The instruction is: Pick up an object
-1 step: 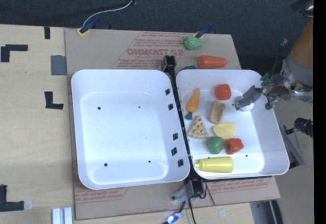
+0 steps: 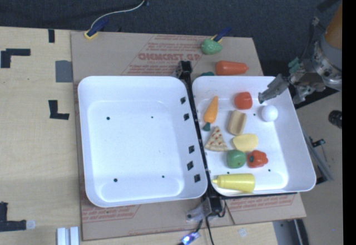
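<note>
A yellow squeeze bottle (image 2: 234, 182) lies on its side along the near rim of the right bin (image 2: 297, 160), the closest of the toys to the camera. Just behind it sit a green pepper (image 2: 236, 158) and a red tomato-like piece (image 2: 256, 158), touching side by side, with a yellow lump (image 2: 245, 141) right behind them. A pizza slice (image 2: 216, 140) lies near the divider, a tan bread roll (image 2: 237, 122) stands beside it, and an orange carrot (image 2: 211, 109) leans toward the far left corner of this bin. Further back are a red block (image 2: 242, 100) and a white ball (image 2: 269, 113) near the right wall. The jaws (image 2: 271, 91) hover over the far right corner of that bin, just above and beside the white ball; whether they are spread or pressed together I cannot tell, and nothing shows between them. The left bin (image 2: 89, 127) lies alongside. On the cardboard (image 2: 139, 54) beyond the bins rest a red-orange pepper (image 2: 231, 67) and a green toy (image 2: 211, 46). The table (image 2: 33, 127) shows at left.
</note>
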Controlling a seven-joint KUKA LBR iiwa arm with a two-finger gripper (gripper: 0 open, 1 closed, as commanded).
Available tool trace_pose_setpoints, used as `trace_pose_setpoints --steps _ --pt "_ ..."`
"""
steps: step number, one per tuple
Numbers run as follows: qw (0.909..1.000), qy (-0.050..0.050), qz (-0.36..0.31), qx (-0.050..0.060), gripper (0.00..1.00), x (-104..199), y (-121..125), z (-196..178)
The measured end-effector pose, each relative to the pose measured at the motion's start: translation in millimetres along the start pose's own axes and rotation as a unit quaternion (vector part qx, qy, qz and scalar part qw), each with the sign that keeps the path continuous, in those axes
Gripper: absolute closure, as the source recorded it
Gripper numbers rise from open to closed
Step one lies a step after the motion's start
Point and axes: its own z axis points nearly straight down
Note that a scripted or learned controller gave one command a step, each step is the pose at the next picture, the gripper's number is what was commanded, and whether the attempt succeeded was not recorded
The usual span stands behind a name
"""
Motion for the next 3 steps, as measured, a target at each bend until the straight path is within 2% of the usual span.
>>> trace_pose_setpoints --steps 1,2,3 --pt "1.0000 0.002 0.002 0.009 0.00 18 5 132" --pt "1.0000 -0.003 0.001 0.006 0.00 16 67 247" --pt "0.9994 0.005 0.008 0.034 0.00 15 110 253"
